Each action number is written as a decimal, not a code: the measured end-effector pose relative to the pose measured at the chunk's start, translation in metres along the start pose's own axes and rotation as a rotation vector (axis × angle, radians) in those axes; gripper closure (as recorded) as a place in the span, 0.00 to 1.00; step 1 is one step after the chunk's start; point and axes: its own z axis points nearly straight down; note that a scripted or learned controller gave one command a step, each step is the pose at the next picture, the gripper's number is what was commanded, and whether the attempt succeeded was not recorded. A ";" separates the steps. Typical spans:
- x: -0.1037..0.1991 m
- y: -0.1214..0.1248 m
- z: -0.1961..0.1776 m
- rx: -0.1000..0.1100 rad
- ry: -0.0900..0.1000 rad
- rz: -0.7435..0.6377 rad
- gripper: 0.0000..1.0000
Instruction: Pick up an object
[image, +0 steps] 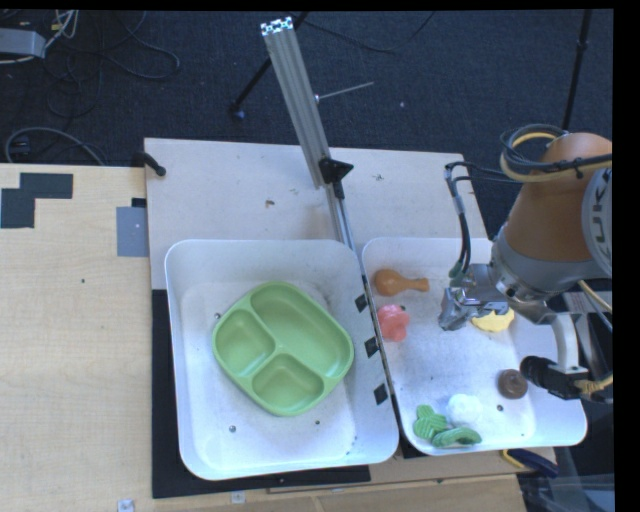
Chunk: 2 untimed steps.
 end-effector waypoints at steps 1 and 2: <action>0.050 0.016 0.007 -0.001 -0.001 0.000 1.00; 0.102 0.028 -0.006 -0.003 -0.003 0.001 1.00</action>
